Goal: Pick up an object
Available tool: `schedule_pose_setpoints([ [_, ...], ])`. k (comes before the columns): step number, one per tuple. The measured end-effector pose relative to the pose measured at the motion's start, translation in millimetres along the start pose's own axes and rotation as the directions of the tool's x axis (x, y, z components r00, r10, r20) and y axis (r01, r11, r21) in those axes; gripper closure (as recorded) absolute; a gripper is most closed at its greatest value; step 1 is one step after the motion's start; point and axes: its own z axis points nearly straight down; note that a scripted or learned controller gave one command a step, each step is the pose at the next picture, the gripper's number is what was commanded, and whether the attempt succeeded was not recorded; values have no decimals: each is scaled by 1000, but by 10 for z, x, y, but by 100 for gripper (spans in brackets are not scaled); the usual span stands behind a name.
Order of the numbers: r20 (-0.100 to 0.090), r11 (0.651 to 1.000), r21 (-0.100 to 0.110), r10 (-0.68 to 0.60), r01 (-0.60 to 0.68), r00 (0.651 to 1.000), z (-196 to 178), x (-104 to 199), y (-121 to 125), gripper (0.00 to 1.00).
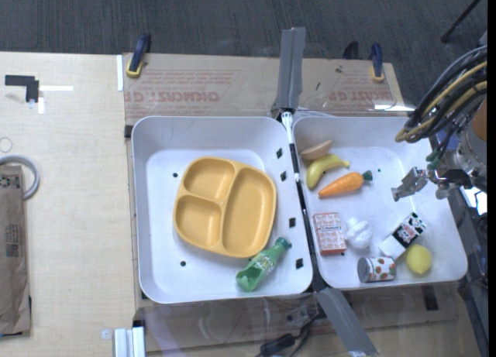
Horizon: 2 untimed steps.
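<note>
1. The gripper [408, 184] hangs over the right bin [387, 274] near its 3 o'clock rim. Its grey fingers look slightly parted, with nothing between them.
2. Bare white floor lies below and to the 9 o'clock side of the gripper, between the carrot [342, 184] and the small black-and-white carton [408, 231].
3. The right bin's things crowd two zones: the 10 o'clock corner and the 6 o'clock rim.
4. The carrot is orange and tapered. Its long axis runs roughly 8 to 2 o'clock, with the green top at the 2 o'clock end.
5. The yellow banana [324, 168] curves just above the carrot; a tan rounded piece [316, 149] sits at its 11 o'clock.
6. Along the lower rim lie a red box [329, 233], a white lumpy thing [357, 232], a can [377, 269] on its side and a lemon [418, 259].
7. The left bin [151, 208] holds a yellow divided plate [225, 207], smooth plastic, with a green bottle [263, 264] at its 5 o'clock, neck pointing to 2 o'clock.
</note>
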Motion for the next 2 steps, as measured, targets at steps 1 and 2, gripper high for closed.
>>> schedule_pose_setpoints([
  [1,2,980,-2,-201,201,980,-30,512,450,0],
  [2,2,921,-3,-391,391,921,1057,630,793,0],
])
